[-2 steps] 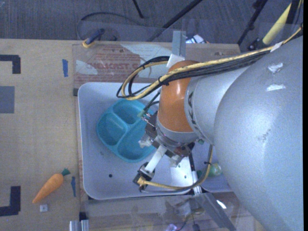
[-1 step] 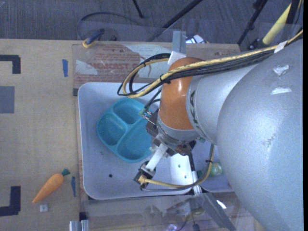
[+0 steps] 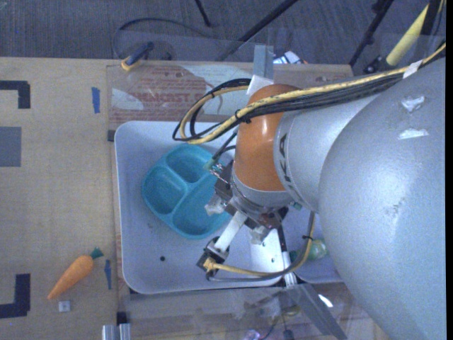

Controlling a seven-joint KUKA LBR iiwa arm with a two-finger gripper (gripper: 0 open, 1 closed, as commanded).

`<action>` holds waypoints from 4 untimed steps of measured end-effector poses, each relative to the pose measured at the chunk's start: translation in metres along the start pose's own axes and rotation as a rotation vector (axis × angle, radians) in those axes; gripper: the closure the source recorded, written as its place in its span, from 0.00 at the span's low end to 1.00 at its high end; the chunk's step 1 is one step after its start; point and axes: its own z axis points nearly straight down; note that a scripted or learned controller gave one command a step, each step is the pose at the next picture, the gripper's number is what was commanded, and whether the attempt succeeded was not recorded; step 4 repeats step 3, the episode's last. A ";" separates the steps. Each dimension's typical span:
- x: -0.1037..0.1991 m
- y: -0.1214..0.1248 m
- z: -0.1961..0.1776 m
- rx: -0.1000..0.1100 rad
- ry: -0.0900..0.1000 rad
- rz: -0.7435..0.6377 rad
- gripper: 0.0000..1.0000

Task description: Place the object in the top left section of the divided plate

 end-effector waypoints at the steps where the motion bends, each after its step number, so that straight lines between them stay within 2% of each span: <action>1: 0.000 0.000 0.000 0.000 0.000 0.000 0.00; 4: 0.000 0.000 0.000 0.000 0.000 0.000 0.00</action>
